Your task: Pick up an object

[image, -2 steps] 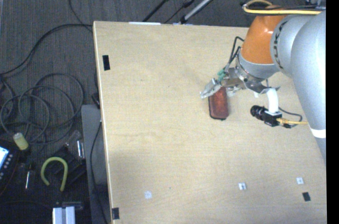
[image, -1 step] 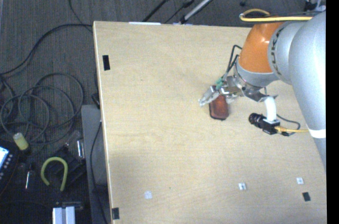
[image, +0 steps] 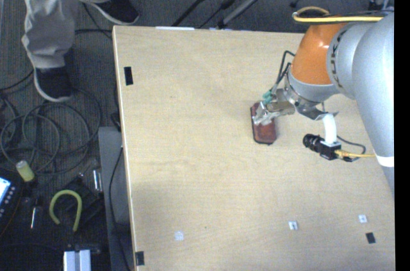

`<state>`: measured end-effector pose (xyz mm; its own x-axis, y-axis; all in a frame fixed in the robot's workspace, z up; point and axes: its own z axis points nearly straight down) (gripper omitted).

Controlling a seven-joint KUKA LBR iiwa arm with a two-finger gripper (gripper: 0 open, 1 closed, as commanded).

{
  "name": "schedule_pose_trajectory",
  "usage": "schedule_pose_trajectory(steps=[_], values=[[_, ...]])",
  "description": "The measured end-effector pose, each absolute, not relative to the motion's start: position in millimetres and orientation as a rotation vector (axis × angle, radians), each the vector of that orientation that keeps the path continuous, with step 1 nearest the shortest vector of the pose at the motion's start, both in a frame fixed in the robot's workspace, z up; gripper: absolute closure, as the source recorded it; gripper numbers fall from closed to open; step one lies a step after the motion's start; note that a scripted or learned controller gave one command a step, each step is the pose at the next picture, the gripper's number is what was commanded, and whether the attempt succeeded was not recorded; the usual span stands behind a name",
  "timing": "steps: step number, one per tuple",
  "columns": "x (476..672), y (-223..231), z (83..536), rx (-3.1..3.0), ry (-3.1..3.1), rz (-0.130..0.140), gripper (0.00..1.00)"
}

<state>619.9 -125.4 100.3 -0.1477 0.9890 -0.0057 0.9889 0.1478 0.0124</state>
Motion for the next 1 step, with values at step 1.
schedule_pose_trajectory(steps=[1], values=[[619.9,-125.3,100.2,2.043,2.371,0.009,0.0]])
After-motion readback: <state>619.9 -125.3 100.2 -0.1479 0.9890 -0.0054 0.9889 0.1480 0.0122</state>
